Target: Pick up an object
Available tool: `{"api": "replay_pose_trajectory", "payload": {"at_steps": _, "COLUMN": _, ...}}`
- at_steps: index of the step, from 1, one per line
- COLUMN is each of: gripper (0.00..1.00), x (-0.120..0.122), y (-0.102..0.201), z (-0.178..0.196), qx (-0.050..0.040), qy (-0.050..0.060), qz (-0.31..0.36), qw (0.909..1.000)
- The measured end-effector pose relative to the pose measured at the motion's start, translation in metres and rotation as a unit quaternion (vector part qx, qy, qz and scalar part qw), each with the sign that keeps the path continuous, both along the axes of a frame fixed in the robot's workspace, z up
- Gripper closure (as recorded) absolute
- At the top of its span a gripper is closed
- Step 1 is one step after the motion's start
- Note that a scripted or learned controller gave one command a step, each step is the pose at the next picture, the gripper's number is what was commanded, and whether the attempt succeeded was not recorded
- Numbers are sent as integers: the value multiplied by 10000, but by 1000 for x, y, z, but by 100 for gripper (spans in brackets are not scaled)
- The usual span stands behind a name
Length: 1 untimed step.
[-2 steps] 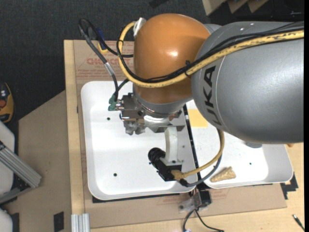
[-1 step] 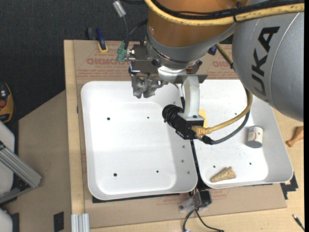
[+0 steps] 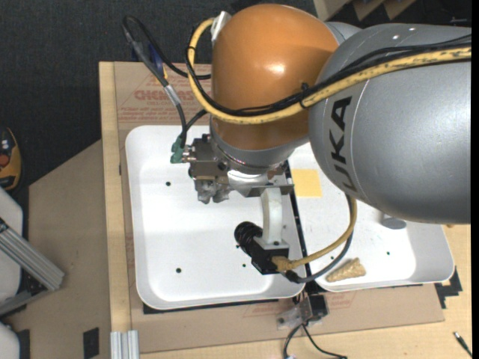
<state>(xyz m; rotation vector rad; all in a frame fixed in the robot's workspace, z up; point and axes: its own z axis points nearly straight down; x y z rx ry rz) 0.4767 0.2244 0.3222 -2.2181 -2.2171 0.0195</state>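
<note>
My gripper (image 3: 209, 189) hangs under the orange wrist band, low over the upper middle of the left bin (image 3: 161, 268). The big grey arm covers much of both bins. Nothing shows at the gripper's tip. In the right bin (image 3: 419, 264) a flat yellow square (image 3: 307, 182) lies near the divider, partly under the arm. A tan, crumbly wedge (image 3: 346, 270) rests near that bin's front edge.
A small grey shape (image 3: 390, 221) peeks out from beneath the arm in the right bin. Both bins sit on a cardboard sheet (image 3: 112, 96). Loose cables (image 3: 161, 66) trail over the sheet at the back left.
</note>
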Motion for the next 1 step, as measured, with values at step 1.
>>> {"api": "replay_pose_trajectory", "payload": {"at_steps": 1, "gripper": 100, "x": 3, "y": 0, "z": 150, "qx": 67, "qy": -146, "qz": 12, "qw": 9999}}
